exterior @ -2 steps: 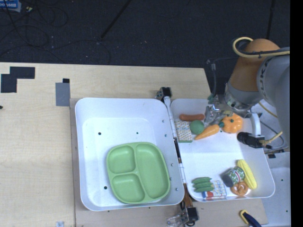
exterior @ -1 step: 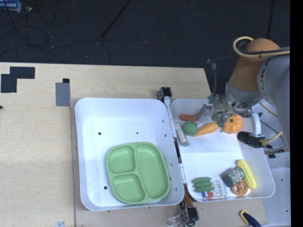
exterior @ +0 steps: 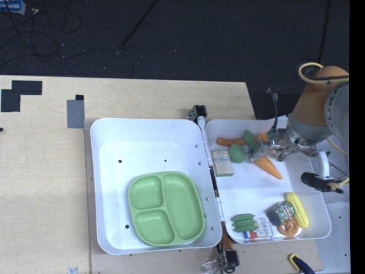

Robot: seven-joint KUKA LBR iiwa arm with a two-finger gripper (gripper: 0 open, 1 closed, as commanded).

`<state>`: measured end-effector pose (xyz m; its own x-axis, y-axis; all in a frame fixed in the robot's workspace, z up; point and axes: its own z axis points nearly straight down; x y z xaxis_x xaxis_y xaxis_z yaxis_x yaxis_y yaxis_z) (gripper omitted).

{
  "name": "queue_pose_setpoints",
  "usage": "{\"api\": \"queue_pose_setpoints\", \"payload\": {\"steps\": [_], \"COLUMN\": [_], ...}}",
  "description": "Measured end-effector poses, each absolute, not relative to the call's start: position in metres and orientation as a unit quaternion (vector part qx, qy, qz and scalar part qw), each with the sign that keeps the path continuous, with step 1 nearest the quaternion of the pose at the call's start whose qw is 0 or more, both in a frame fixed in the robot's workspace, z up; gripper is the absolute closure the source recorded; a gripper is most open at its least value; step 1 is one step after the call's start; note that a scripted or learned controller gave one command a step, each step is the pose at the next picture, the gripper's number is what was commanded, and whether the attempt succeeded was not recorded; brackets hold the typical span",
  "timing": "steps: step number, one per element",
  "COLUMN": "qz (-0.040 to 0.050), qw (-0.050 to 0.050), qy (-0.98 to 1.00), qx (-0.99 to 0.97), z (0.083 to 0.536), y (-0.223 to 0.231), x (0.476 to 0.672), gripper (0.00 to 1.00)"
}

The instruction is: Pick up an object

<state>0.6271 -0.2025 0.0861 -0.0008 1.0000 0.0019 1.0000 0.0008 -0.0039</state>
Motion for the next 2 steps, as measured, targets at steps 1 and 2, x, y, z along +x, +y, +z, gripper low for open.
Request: {"api": "queue_pose_setpoints", "payload": {"steps": [1, 2], "qz": [0.0006, 0.0013], "qw": [0.004, 0.003], "qy": [-0.707, -0.707], "qx": [-0.707, -0.707], "z": [0.095, 0.149], "y": [-0.203, -0.139], "x": [0.627, 0.607], "gripper": [1.0, 1.0]}}
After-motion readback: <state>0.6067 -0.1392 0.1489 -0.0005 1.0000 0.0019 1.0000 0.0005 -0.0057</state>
